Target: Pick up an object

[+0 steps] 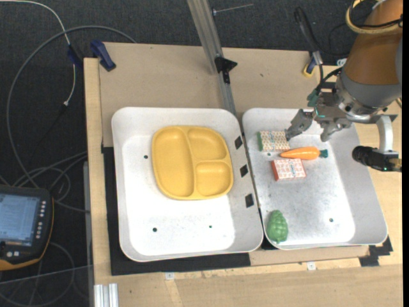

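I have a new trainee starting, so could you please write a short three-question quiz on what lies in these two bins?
1. True or false: the yellow plate lies in the same bin as the toy carrot.
2. Which thing lies nearest the front edge of the right bin? A) the carrot B) the green toy C) the orange-and-white box
3. Fill in: the gripper hangs open just above the ____.

Key: 1 false, the plate lies in the left bin; 2 B; 3 carrot.
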Action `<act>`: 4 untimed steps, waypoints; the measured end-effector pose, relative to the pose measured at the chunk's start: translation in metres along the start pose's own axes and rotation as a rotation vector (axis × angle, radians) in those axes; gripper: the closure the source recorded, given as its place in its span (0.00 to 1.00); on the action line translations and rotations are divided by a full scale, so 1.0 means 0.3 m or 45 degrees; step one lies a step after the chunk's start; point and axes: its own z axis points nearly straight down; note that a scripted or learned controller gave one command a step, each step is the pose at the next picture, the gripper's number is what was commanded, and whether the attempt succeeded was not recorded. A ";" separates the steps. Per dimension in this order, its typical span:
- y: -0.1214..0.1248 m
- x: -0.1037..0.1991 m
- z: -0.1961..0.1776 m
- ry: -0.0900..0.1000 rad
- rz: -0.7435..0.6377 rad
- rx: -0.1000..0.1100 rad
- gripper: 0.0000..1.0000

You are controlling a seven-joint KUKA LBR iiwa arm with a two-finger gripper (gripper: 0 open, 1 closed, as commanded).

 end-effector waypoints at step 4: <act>0.017 -0.024 0.477 -0.007 0.002 -0.009 0.00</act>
